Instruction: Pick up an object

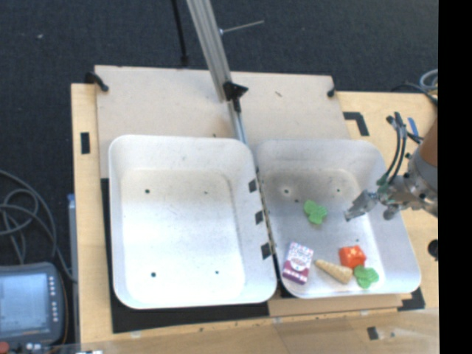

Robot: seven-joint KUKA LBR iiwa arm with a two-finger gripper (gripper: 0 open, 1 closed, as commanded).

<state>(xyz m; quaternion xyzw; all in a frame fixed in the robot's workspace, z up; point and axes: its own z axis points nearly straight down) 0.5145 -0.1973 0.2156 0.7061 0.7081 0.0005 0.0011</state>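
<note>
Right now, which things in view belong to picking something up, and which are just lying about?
For the job: the claw; in the right bin, the green piece, purple carton, orange block, cone, second green piece.

Lying about: left bin, metal pole, screen, cables.

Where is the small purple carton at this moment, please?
The purple carton lies near the front-left corner of the right bin, just left of the cream cone.
</note>
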